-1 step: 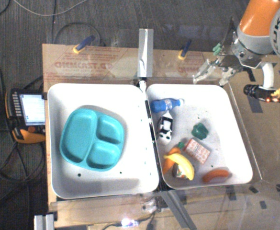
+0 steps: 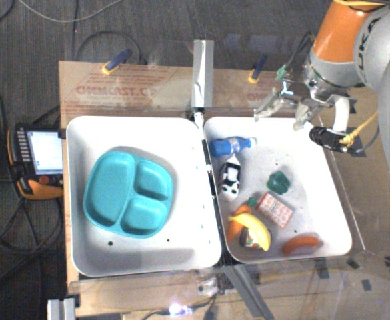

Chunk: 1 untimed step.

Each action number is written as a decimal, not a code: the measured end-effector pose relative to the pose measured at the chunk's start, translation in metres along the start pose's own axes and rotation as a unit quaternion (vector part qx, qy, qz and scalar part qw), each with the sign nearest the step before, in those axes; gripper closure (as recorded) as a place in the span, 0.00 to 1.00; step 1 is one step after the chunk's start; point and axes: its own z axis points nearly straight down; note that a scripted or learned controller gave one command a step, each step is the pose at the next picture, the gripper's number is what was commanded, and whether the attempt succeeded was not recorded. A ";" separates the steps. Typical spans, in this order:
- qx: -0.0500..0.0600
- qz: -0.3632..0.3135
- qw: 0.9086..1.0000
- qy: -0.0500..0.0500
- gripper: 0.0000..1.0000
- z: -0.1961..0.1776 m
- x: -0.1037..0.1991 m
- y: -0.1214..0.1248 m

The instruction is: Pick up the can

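The can, short with a pink and red label, lies on its side in the right bin, towards the front middle. My gripper hangs over the back rim of that bin, well behind the can and apart from it. Its two fingers are spread, so it is open, with nothing between them.
Around the can lie a green block, a banana over an orange item, a red item, a black and white toy and a blue bottle. A teal divided plate sits in the left bin.
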 end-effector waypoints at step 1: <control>-0.001 0.068 0.998 -0.002 0.00 0.144 -0.047 0.007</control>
